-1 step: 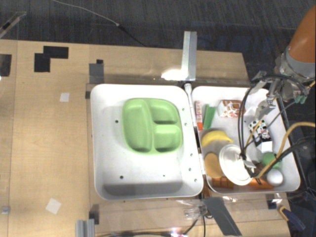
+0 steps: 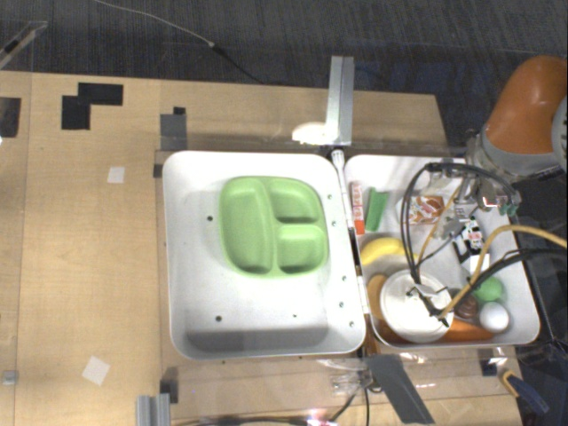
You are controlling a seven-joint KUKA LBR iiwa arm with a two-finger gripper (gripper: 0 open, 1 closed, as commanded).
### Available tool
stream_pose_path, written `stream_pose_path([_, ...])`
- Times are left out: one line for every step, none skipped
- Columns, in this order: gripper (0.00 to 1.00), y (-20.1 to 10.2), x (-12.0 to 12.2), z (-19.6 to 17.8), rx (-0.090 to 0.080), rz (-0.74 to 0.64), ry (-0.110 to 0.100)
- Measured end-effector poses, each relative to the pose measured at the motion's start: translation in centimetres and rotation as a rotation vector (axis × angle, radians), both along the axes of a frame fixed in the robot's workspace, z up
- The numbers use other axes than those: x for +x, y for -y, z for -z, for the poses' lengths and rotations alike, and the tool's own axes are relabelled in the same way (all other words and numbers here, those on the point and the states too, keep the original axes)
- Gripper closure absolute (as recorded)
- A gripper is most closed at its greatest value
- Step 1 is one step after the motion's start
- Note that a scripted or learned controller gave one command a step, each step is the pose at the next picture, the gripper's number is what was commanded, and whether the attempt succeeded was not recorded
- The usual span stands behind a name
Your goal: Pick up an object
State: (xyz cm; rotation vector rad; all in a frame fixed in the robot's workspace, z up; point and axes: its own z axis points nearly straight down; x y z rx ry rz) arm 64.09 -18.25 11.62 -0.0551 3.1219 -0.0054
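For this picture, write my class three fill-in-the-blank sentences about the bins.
1. The green tray lies in the ____ bin.
2. The banana is coloured ____.
3. The arm reaches into the ____ bin.

Missing words: left; yellow; right

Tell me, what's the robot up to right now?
Hand low in right bin, grip hidden by cables. Nothing seen held. Banana, white bowl, green ball crowd close. Green tray alone in left bin.

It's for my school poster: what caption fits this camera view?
Robot arm reaching into the right bin of small things, beside a green tray in the left bin.
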Motion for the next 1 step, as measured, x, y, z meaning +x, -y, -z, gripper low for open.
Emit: stream_pose_path([0.0, -1.28, -4.32, 1.34, -0.002, 0.108, 0.033])
